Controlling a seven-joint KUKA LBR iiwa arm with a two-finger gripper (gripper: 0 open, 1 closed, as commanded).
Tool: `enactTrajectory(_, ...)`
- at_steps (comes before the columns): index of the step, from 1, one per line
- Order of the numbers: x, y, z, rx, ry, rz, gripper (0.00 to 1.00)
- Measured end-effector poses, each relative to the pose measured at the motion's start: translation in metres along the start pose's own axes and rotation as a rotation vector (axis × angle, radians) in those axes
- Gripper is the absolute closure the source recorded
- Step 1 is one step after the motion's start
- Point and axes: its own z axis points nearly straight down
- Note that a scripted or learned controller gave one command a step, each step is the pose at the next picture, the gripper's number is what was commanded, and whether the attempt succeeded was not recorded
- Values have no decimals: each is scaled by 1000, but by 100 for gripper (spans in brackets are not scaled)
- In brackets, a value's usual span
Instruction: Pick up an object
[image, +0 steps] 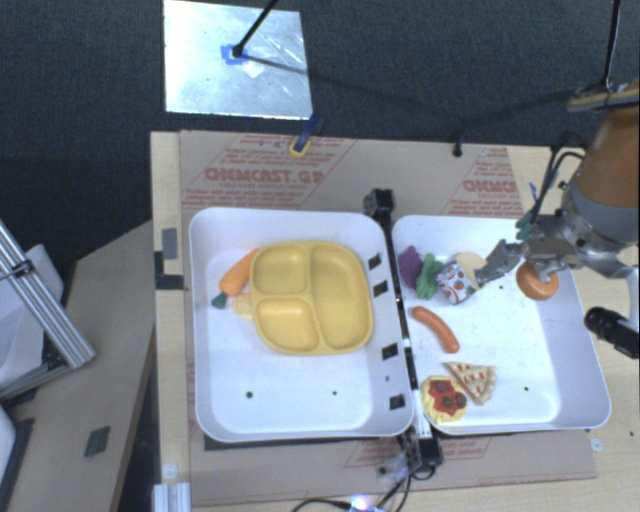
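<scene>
Hovering over the right bin (580, 400), the gripper (497, 262) sits just beside a small red-and-white toy (456, 282); whether it pinches anything I cannot tell. Likely light, rigid, slippery plastic; grasp across its narrow sides.

In the right bin (575, 400) I see several small toy foods. A red sausage (436, 328) lies at a slant near the left wall, about the middle of the bin. A pizza slice (473, 380) and a round yellow piece with red spots (444, 398) lie just beside each other near the front left corner. A purple piece (410, 264), a green piece (429, 276) and a red-and-white object (457, 281) lie close together toward the back left. An orange round piece (539, 283) lies near the right wall.
</scene>
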Motion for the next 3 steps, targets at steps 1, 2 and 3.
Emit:
enactTrajectory(1, 0, 2, -4, -9, -1, -2, 0)
enactTrajectory(2, -4, 11, 47, -4, 0, 0, 0)
enactTrajectory(3, 1, 5, 92, -4, 0, 0, 0)
